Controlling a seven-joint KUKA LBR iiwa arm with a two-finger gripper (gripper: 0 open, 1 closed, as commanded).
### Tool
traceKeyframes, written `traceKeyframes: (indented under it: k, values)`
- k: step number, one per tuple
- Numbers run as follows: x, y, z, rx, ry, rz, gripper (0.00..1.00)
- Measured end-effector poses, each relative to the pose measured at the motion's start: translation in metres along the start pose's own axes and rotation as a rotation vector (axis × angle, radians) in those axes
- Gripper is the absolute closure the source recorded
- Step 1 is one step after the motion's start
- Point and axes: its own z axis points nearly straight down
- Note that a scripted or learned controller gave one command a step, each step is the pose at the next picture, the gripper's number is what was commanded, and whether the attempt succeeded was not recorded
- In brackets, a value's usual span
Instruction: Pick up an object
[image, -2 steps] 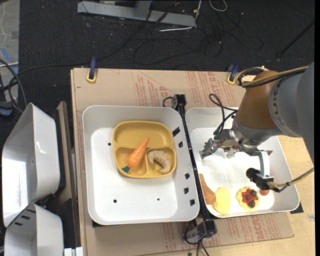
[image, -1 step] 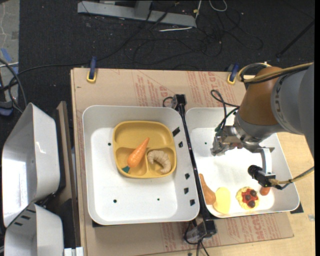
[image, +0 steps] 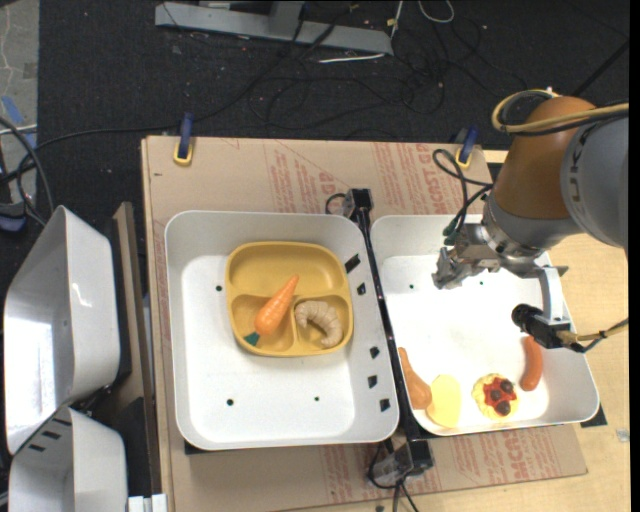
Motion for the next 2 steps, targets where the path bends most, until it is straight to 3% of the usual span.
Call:
traceKeyframes:
  k: [2]
  values:
    - [-0.003, -0.001, -0.082, 0.001, 0.000, 0.000, 1.00]
